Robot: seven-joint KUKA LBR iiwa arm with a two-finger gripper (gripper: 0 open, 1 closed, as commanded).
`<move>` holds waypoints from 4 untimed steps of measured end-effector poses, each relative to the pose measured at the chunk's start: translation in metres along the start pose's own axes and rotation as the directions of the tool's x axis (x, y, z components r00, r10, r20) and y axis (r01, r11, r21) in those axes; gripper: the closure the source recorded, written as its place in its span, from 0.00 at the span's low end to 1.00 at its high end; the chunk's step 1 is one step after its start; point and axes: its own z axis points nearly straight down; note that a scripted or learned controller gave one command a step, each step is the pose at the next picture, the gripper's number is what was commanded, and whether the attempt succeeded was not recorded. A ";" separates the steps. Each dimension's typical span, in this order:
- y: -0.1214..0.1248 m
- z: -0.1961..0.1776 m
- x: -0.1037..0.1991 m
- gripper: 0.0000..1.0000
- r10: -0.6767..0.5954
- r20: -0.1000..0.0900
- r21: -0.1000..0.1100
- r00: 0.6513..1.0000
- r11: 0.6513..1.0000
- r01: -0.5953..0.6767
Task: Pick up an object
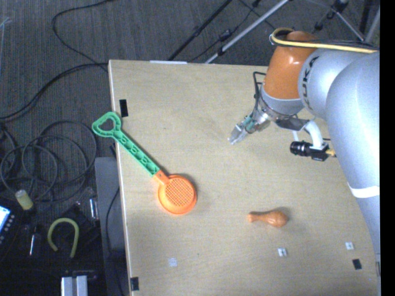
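Observation:
A toy sieve with an orange mesh head (pixel 176 194) and a long green handle (pixel 126 144) lies at the left of the tan bench top, its handle loop reaching past the left edge. An orange drumstick-shaped toy (pixel 270 217) lies toward the front, right of centre. My gripper (pixel 238 135) hangs over the bare middle of the board, well above and behind the drumstick and to the right of the sieve. Its fingertips come together in a narrow point with nothing between them.
The tan board (pixel 203 97) has edges at the left and back, with dark carpet beyond. Cables and a yellow-green clip (pixel 63 234) lie on the floor at the left. Tripod legs (pixel 265 11) cross behind the bench. The grey arm (pixel 352 103) covers the right side.

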 end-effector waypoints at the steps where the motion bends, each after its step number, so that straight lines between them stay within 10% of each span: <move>1: -0.002 -0.144 -0.004 1.00 0.752 0.004 0.001 0.659 0.659 -0.752; 2: -0.098 -0.279 -0.033 1.00 0.507 0.003 0.002 0.862 0.862 -0.507; 4: -0.003 -0.295 -0.006 1.00 0.482 0.002 0.000 0.876 0.876 -0.482</move>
